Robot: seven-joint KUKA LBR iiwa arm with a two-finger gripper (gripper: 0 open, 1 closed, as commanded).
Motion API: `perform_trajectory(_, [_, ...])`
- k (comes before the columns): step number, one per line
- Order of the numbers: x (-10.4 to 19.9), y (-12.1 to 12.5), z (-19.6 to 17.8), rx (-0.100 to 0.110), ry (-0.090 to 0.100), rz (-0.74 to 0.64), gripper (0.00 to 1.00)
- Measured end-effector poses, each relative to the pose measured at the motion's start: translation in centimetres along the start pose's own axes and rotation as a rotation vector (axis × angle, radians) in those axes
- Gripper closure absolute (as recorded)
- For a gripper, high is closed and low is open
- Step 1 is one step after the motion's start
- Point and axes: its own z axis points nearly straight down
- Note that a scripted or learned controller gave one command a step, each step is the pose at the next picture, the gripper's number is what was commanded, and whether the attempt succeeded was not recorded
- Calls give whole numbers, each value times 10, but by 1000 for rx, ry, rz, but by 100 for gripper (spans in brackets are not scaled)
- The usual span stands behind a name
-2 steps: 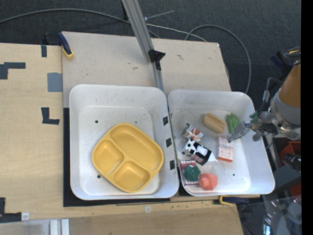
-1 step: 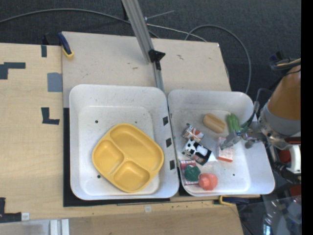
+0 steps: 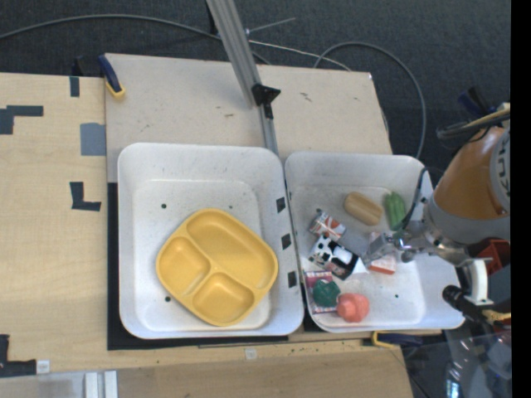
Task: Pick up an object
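Wooden bench point(image 3: 216, 110) carries 2 white bins: left bin point(image 3: 129, 222), right bin point(image 3: 357, 166) (touching).

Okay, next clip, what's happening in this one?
A single robot arm reaches in from the right over the right bin, its end effector low among a scatter of small toys. Near it lie a tan bread-roll piece, a green piece, a black-and-white cow figure and a pinkish-red piece. Nothing is visibly gripped yet. The left bin holds a yellow divided plate, untouched.
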Motion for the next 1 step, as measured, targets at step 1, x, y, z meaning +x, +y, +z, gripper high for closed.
perform_trajectory(1, [1, 1, -13, -4, 0, -1, 100])
